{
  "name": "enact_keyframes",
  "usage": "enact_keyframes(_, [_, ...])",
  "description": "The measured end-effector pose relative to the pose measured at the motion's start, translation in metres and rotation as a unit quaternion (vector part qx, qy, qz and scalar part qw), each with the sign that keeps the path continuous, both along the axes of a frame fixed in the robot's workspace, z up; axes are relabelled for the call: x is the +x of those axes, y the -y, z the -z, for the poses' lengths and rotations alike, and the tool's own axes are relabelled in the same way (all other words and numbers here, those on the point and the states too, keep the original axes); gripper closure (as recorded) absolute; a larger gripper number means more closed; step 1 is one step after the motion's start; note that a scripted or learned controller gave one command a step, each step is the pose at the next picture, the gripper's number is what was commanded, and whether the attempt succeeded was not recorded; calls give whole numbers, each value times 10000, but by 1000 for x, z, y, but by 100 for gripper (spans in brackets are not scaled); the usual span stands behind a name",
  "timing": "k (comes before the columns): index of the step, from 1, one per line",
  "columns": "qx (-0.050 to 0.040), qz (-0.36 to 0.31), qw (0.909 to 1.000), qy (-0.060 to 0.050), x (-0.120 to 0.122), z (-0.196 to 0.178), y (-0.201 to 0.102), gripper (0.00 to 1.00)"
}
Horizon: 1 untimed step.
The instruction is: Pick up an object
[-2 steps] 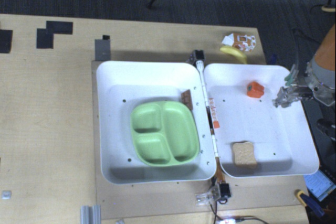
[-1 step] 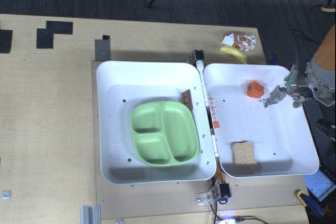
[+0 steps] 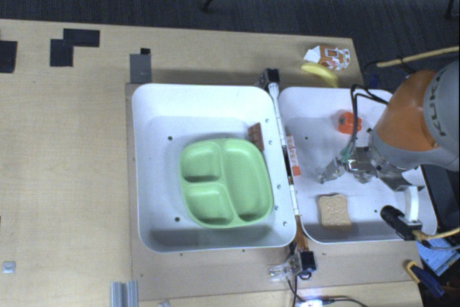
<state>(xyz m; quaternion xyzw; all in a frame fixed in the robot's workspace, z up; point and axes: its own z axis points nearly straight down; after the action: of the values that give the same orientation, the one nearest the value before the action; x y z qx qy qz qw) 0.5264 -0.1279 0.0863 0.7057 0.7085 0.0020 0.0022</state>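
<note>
My gripper (image 3: 335, 170) hangs low over the middle of the right bin (image 3: 309, 108), reaching in from the right. A tan square slice like toast (image 3: 333, 210) lies flat just below and in front of it, apart from it. A small orange object (image 3: 348, 122) sits toward the bin's back, above the gripper. Nothing shows between the gripper's tips.
The left bin (image 3: 154, 154) holds a green divided plate (image 3: 225, 181), with a small brown piece (image 3: 254, 133) at its upper right corner. On the bench behind the right bin lie a yellow item (image 3: 318, 71) and a white-and-orange packet (image 3: 329, 55). Between the bins runs a ridge (image 3: 282, 147).
</note>
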Motion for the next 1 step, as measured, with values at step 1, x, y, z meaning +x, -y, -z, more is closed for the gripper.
enact_keyframes(1, [-5, 5, 10000, 21, -37, -1, -44, 0])
